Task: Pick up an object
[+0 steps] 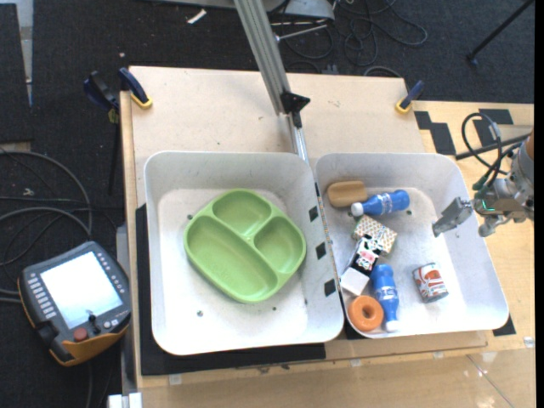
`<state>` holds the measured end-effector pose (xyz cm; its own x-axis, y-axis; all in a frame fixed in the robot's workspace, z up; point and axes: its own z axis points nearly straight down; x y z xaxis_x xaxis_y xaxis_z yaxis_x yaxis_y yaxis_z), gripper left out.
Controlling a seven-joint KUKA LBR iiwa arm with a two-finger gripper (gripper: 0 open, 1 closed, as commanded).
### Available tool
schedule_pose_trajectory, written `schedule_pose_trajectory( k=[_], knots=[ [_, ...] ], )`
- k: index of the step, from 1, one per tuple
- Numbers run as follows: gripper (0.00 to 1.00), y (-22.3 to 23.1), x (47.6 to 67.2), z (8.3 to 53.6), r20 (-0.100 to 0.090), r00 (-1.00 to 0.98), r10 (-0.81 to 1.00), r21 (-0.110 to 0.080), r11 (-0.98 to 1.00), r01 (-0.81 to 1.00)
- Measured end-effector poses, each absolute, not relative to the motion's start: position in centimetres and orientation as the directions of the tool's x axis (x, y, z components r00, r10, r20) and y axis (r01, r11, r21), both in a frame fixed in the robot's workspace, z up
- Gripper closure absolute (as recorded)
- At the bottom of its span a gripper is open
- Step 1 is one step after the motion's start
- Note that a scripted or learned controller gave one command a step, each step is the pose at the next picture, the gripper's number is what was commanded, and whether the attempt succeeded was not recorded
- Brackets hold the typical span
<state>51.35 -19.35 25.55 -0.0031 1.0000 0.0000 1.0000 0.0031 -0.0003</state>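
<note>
Holding a green divided plate (245, 245), left bin (161, 228), gripper (450, 217) state unclear.

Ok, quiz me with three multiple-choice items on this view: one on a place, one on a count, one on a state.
1. Where is the green plate?
A. Left bin
B. Right bin
C. On the floor

2. How many blue bottles are in the right bin?
A. One
B. Two
C. Four

3. How does the red can lie?
A. Alone on the bin floor
B. Stacked on the orange ring
C. Inside the plate

Key: 1 A, it fills the left bin; 2 B, one by the wooden block, one by the ring; 3 A, nothing touches it.
</note>
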Motion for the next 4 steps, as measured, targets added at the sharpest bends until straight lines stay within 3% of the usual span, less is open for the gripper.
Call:
schedule_pose_trajectory(
  k=[1, 3, 4],
  knots=[
    [0.00, -19.4, 51.3, 25.6, 0.000, -0.002, 1.000, 0.000, 0.002, 1.000],
    [0.00, -18.6, 50.5, 13.2, 0.003, 0.001, 1.000, -0.007, -0.001, 1.000],
    [0.00, -18.6, 50.5, 9.4, 0.000, 0.001, 1.000, 0.000, -0.001, 1.000]
  ],
)
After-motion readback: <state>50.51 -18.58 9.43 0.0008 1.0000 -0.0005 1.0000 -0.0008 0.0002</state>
